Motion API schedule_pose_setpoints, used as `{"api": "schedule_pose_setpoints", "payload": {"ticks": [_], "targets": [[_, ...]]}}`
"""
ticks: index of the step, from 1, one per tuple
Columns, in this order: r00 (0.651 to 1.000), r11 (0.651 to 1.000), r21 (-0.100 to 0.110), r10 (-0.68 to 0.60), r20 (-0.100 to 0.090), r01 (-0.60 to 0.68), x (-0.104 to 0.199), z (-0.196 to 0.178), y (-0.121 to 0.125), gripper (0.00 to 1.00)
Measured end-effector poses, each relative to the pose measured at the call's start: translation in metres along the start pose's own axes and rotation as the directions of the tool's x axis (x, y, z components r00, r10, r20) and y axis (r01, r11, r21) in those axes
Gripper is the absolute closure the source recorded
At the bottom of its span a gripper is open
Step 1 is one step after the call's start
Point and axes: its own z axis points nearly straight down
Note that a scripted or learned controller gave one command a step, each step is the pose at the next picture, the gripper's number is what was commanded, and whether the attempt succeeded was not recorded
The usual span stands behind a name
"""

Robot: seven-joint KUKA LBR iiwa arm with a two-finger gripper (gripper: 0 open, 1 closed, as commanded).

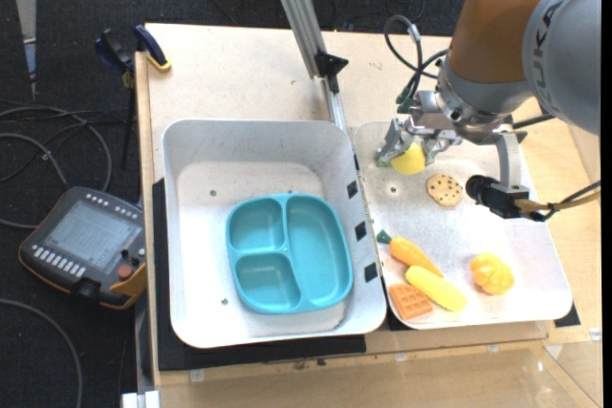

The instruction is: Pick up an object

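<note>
Two white bins sit side by side on the desk [239,72]: the left bin [191,158] holds one teal three-part plate [287,253], the right bin [535,291] six toy foods. The pincer [409,146] stands at the right bin's far left corner, clenched on one small yellow piece [409,160] too compact to show a long axis. Loose lie one cracker [445,190], one carrot [415,254] and one corn cob [436,289], both running far-left to near-right, one waffle [412,303], and one yellow pepper [492,273].
</note>
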Motion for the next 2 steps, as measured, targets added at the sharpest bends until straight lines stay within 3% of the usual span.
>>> {"api": "schedule_pose_setpoints", "payload": {"ticks": [2], "targets": [[1.0,1.0,0.001,-0.001,0.0,0.001,0.111,0.032,0.007,1.0]]}}
